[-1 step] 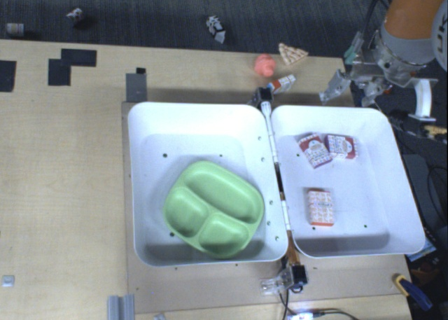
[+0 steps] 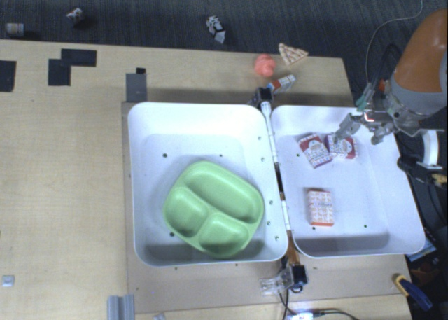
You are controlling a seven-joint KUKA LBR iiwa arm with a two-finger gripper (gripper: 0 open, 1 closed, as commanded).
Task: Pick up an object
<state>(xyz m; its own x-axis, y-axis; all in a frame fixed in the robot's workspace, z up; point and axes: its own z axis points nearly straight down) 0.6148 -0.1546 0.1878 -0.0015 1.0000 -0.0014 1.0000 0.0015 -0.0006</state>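
Red-and-white packets are the things on offer for picking, all in the right bin [image 2: 392, 241]. Two small ones lie side by side near its far edge: one packet [image 2: 315, 150] tilted, and a second packet [image 2: 341, 147] just to its right, the two touching or nearly so. A third, a flat carton [image 2: 320, 207] with an orange lower edge, lies apart from them toward the middle of the bin, closer to the near edge.

The claw [image 2: 358, 122] hangs over the far right part of that bin, at the end of the grey arm [image 2: 420, 66] with its orange band, which comes in over the counter's right edge. One finger [image 2: 348, 126] slants down toward the second packet and ends just above or at its far corner; whether it touches cannot be told. How far the claw is parted cannot be told either, and nothing shows between its fingers.

The left bin [image 2: 140, 171] holds a green divided tray [image 2: 213, 207], tilted, near its near right corner. On the counter [image 2: 63, 206] beyond the bins lie a pink ball [image 2: 264, 65] and a wedge-shaped toy [image 2: 292, 53].
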